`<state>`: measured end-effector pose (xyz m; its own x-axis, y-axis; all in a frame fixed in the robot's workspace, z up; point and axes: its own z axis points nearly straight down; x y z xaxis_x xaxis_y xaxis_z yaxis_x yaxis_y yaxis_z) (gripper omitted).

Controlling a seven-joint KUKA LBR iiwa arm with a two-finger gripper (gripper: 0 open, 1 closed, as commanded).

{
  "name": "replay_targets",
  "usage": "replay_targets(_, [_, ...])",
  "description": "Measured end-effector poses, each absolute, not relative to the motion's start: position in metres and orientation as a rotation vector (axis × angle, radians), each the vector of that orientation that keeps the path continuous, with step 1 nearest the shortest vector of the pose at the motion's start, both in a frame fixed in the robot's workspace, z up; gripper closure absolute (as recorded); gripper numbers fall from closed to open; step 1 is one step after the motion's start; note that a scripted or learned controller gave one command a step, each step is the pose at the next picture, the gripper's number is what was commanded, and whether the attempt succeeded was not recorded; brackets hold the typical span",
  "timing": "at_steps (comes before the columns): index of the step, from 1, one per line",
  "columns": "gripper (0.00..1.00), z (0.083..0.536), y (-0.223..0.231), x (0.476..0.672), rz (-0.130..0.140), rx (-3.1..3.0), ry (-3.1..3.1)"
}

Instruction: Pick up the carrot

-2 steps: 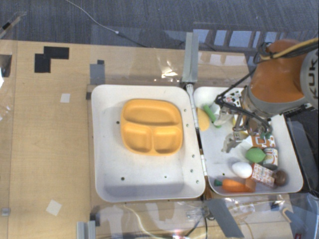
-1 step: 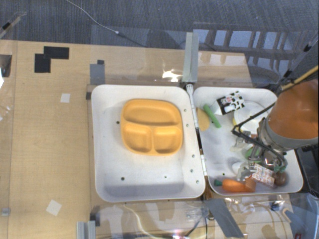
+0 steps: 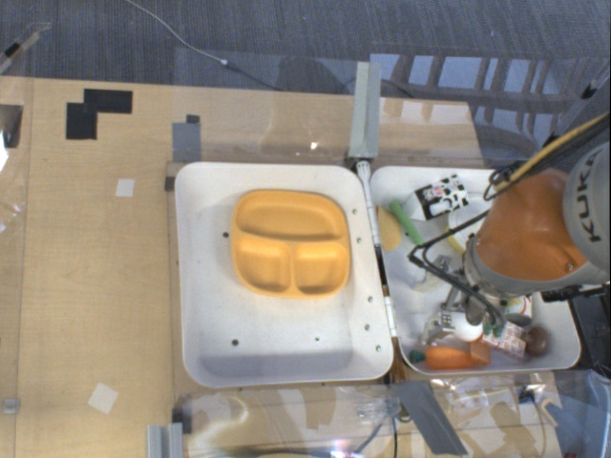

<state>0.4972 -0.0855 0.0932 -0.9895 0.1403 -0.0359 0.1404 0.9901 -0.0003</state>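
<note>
The orange carrot [image 3: 454,358] lies at the front edge of the right bin [image 3: 399,284], near its front-left corner. My gripper [image 3: 465,324] hangs low just above and slightly behind the carrot, under the orange band of the arm [image 3: 527,227]. Something small and white shows at its tip. The arm's bulk covers the middle of the right bin.
The left bin [image 3: 200,284] holds a yellow divided plate [image 3: 290,242]. In the right bin are a green stick-shaped item [image 3: 407,221], a black-and-white item [image 3: 441,197] at the back, and a brown round piece [image 3: 537,340] with a packet at the front right.
</note>
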Motion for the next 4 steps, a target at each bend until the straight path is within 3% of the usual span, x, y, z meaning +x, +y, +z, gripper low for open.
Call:
replay_targets(1, [0.0, 0.092, -0.105, 0.551, 0.002, 0.448, 3.089])
replay_targets(2, [0.0, 0.092, -0.102, 0.52, 0.0, 0.459, 3.083])
replay_targets(3, [0.0, 0.151, -0.158, 0.53, 0.0, 0.907, 2.996])
replay_targets(4, [0.0, 0.09, -0.145, 0.591, 0.002, 0.86, 3.004])
